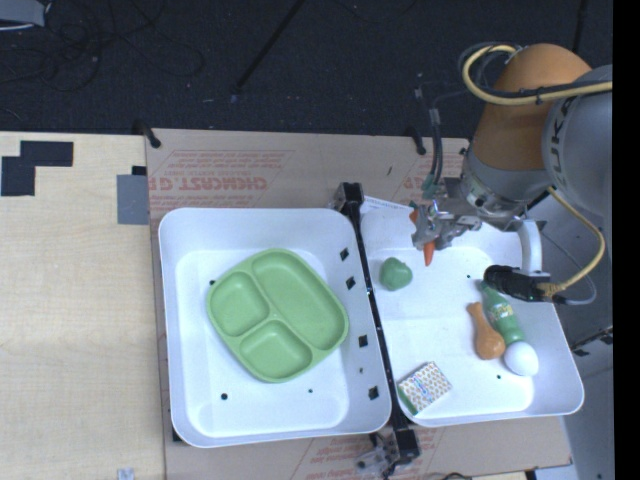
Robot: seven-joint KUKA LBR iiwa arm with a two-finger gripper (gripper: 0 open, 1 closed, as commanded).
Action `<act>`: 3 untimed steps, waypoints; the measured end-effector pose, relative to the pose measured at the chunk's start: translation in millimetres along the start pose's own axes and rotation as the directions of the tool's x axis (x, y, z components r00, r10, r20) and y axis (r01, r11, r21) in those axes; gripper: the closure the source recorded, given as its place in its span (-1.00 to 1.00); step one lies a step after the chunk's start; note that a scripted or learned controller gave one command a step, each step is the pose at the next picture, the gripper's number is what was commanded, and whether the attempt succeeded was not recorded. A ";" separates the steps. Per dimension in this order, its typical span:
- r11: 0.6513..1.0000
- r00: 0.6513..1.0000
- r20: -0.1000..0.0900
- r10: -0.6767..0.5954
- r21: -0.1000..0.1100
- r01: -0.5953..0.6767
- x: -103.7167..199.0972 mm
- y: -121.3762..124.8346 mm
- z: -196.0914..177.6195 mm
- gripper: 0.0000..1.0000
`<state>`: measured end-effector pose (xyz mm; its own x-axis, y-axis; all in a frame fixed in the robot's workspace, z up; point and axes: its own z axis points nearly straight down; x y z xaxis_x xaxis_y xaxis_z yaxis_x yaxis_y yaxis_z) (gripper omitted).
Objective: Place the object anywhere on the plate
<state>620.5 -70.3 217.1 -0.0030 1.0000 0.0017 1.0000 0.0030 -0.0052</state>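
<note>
A small orange-red thing (429, 254) pokes out right under the gripper (432, 234), touching it. It points down and hangs above the floor of the right bin (560, 406), near that bin's far-left corner. I cannot tell if the gripper is squeezing it or has let go; its tip is too small and dark to make out.

Just beside the gripper, a bit nearer the camera and a bit to the left, a green ball (396, 273) lies on the bin floor. It does not touch the gripper.

The green plate (240, 303) is well to the left of the gripper, in the left bin (190, 388). It has three parts and lies flat. A black bar (362, 298) runs between the two bins, between the gripper and the plate.

To the right of the gripper and nearer the camera lie a green bottle (500, 313), a brown thing (486, 338) touching it, and a white egg (520, 359) just beside them. A little checked packet (424, 385) sits in the near-left corner of the right bin, well apart from the gripper.

The grey and orange arm (520, 118) rises behind the gripper. Brown cardboard (250, 168) lies under both bins.
</note>
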 end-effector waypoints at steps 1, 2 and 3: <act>1.000 1.000 -0.001 -0.002 -0.001 0.002 60.6 -16.3 -5.2 1.00; 1.000 1.000 0.000 -0.002 0.000 0.002 115.9 -36.7 -14.3 1.00; 1.000 1.000 0.000 -0.003 0.000 0.003 165.1 -49.6 -21.1 1.00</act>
<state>570.5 94.7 238.7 -0.0057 1.0000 0.0022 1.0000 0.0057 -0.0047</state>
